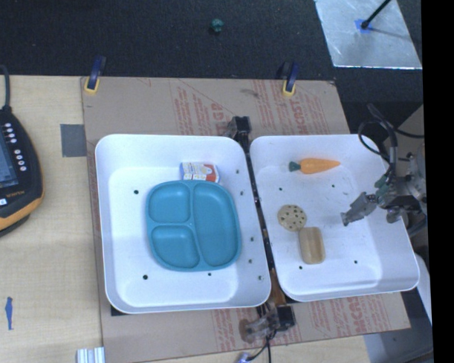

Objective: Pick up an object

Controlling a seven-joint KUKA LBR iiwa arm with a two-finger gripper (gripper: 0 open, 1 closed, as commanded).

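Wooden tabletop (60, 294) under cardboard sheet, two white bins on it. Right bin (364, 280), nearest first: tan block (312, 245), looks light, stiff, flat-sided; grip across short width. Beside it round speckled disc (291, 216), thin, hard to pinch. Farther back toy carrot (316, 165), light, smooth, may roll; take mid-body. Gripper (358, 212) at bin's right side, holding nothing; fingers' spread: cannot tell.

My bench (51, 257) is pale wood. A brown cardboard sheet (209, 103) lies on it, held by two clamps (95, 74) at the far edge. Two white bins (109, 218) sit side by side on the cardboard. At the left edge lies a teach pendant (7, 173).
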